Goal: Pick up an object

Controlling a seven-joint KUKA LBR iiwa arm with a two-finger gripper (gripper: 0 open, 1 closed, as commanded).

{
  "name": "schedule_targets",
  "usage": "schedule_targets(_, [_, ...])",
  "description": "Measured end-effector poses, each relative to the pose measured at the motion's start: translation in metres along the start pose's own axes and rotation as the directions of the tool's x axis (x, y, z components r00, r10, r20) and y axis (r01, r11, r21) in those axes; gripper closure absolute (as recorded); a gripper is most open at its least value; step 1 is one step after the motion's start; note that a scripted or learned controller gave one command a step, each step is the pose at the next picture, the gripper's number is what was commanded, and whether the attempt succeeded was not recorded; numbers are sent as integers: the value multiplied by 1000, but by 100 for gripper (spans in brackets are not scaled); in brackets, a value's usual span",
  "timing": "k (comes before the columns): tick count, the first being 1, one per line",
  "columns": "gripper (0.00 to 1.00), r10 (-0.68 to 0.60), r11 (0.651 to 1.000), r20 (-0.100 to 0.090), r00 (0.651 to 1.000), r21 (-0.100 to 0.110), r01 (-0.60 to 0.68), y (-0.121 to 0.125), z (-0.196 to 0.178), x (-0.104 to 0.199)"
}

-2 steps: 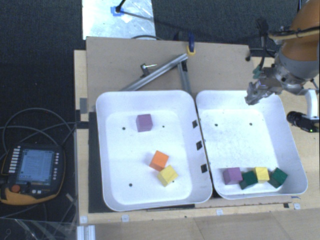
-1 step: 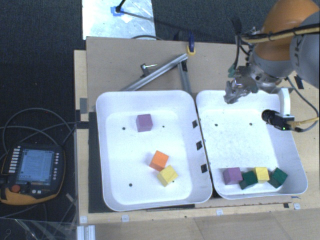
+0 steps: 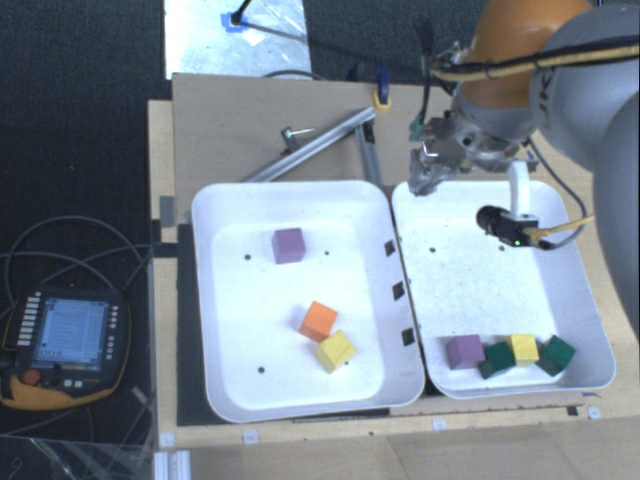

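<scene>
The gripper hangs over the right bin's far left corner; whether its jaws are released or clenched cannot be told. A purple cube, two green cubes and a yellow cube line that bin's near edge.

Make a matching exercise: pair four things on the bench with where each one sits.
Things:
1. orange block
2. purple block in the left bin
3. gripper
4. handheld control pad

Places:
A. on the floor left of the bench
B. touching a yellow block
C. alone in the bin's far half
D. above the right bin's far left corner

Pairs: 1-B, 2-C, 3-D, 4-A
</scene>
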State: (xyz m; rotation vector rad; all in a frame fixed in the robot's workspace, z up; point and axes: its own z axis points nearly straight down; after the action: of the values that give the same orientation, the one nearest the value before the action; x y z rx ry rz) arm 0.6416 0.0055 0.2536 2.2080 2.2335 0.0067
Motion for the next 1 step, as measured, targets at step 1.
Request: schedule_targets(1, [100,2,1000,1,1000,2,-2,9,18,45])
